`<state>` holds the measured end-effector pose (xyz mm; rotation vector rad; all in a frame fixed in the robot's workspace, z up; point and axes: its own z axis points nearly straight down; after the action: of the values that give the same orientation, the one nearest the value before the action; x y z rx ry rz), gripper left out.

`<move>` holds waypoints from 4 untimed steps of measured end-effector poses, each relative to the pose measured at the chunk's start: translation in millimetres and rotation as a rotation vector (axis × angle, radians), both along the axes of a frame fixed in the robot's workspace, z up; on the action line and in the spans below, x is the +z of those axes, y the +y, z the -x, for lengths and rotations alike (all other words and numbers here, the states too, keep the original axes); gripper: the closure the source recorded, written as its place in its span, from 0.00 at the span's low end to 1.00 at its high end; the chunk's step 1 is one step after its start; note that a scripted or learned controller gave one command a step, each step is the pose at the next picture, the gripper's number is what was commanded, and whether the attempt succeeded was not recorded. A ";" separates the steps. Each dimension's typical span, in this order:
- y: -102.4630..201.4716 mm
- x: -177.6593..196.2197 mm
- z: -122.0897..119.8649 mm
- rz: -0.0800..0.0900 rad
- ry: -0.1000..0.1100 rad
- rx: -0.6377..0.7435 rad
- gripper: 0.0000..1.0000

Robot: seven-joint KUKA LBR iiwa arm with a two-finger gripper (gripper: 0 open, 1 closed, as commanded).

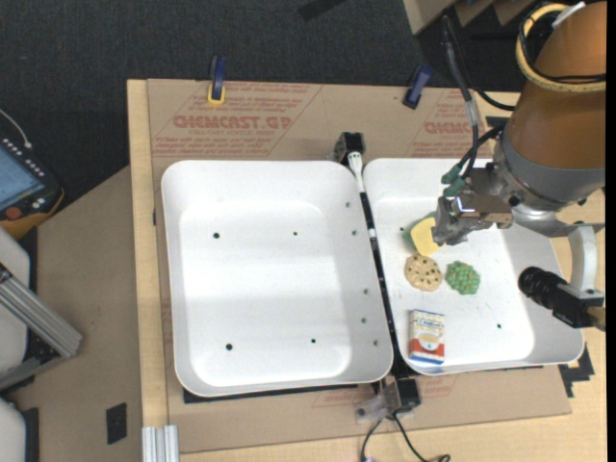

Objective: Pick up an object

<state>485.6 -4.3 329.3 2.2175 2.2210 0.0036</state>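
Nearest the camera, at the front edge of the right bin [539, 354], a small carton [427, 339] with a white, red and blue label lies flat, close to the divider between the two bins. Just behind it sit two round items side by side: a tan cookie [423, 273] speckled with dark chips on the left, and a bumpy green piece [463, 278] (it looks like a toy broccoli head) on the right, the two near each other but not clearly touching. Behind the cookie lies a pale yellow wedge [422, 236], partly covered by the gripper [449, 231], which hangs directly over its right edge. Whether the fingers are spread or closed cannot be told from this slanted view, and nothing is seen held between them. Above the gripper rises the grey arm [553, 162] with its orange band [568, 46], reaching in from the right. To the left, the left bin [192, 191] shows only its white floor with a few dark dots. Both bins rest on a brown cardboard sheet [250, 114] printed with red lettering, held at the far edge by two clamps.
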 end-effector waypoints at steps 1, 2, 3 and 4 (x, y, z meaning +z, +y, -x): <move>42.7 10.4 6.0 -0.002 0.000 0.004 1.00; 40.5 20.5 5.1 0.000 -0.002 0.001 1.00; 40.7 30.6 4.4 0.000 -0.004 0.001 1.00; 41.0 40.6 3.8 0.001 -0.006 0.002 1.00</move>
<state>481.9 36.6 369.9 2.2117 2.2194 0.0097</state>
